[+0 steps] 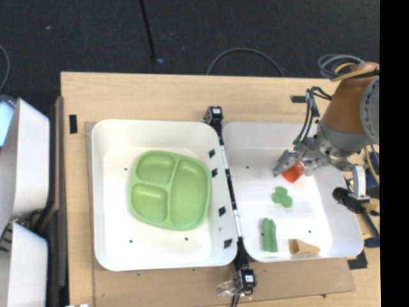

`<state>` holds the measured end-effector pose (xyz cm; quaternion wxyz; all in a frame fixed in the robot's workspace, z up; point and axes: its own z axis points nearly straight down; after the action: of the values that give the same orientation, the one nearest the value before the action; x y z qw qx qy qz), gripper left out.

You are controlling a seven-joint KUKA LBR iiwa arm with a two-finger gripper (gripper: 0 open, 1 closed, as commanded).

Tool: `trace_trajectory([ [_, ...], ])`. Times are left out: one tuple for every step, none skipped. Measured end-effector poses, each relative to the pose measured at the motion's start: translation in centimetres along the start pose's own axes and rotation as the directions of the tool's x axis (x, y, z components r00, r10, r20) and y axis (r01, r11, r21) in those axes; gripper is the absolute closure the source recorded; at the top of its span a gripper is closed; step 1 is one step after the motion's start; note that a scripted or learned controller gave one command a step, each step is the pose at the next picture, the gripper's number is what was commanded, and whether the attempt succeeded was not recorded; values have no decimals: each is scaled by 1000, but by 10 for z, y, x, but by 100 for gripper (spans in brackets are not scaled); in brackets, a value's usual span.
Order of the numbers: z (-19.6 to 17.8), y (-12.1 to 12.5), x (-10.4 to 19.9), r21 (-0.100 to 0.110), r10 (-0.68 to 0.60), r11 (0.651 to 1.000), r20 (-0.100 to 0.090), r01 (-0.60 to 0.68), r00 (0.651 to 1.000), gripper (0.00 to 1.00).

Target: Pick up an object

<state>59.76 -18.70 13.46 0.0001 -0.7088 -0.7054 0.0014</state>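
gripper [295, 165] fingers close around a small orange block [293, 173] near the right bin's [255, 139] far edge; it looks light, rigid, best pinched across flat sides.

A robotics lab: plywood bench [160, 94] with two white bins [102, 248] (cables trailing over dark carpet [192, 18]).

Right bin [255, 136]: open floor along far and left parts. Gripper [293, 169] with red object [293, 173] sits mid-bin. Green lump [282, 197] just below it; green block [269, 235] and tan wedge [303, 247] crowd the near edge. Left bin [108, 139]: green divided plate [170, 189] fills the centre, margins free.
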Motion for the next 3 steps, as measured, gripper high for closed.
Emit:
trace_trajectory([
  [26,4,-5,-16,4,1000,9,-3,1000,0],
  [10,8,-8,-34,7,999,16,-7,1000,100],
  [-55,11,-13,-10,0,1000,1,0,1000,100],
])
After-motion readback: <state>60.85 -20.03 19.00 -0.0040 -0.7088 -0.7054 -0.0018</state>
